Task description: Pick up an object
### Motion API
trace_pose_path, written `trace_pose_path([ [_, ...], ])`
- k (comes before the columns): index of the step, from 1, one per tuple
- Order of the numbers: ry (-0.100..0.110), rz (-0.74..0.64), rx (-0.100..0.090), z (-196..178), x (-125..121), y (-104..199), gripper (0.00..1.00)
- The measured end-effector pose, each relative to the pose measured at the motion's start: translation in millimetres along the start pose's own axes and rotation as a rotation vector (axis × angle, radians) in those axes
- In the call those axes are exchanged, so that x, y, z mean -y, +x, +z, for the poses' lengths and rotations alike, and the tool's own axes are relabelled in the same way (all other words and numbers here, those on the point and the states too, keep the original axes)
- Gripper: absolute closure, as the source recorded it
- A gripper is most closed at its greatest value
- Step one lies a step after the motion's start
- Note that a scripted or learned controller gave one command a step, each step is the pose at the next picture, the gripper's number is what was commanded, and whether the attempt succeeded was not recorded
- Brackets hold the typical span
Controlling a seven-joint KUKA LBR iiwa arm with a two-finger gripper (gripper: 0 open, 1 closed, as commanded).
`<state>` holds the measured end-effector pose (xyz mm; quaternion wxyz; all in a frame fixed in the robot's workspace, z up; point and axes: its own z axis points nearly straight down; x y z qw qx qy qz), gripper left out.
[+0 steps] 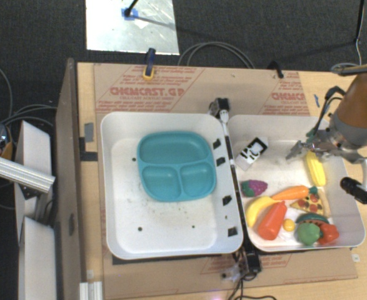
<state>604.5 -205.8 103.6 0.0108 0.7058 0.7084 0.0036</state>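
Nearest to me in the right bin (358,233), the toy food lies untouched in its heap: the red pepper (271,222), the banana (258,209), the carrot (291,193) and the green piece (307,233). Further back, the corn cob (315,169) lies just under the gripper (312,146), but I cannot tell how the jaws stand. I judge nothing is lifted yet, so the whole pick remains; the blue tray (175,166) in the left bin (117,167) plays no part.

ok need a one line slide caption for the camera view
KUKA arm's tool hovers over a corn cob in the right bin of toy food; teal divided tray sits in the left bin.
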Motion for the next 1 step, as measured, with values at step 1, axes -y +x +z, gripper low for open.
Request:
trace_pose_path([
  [1, 0.014, -0.002, -0.007, -2.5, 3.3, 2.5, 1.0],
])
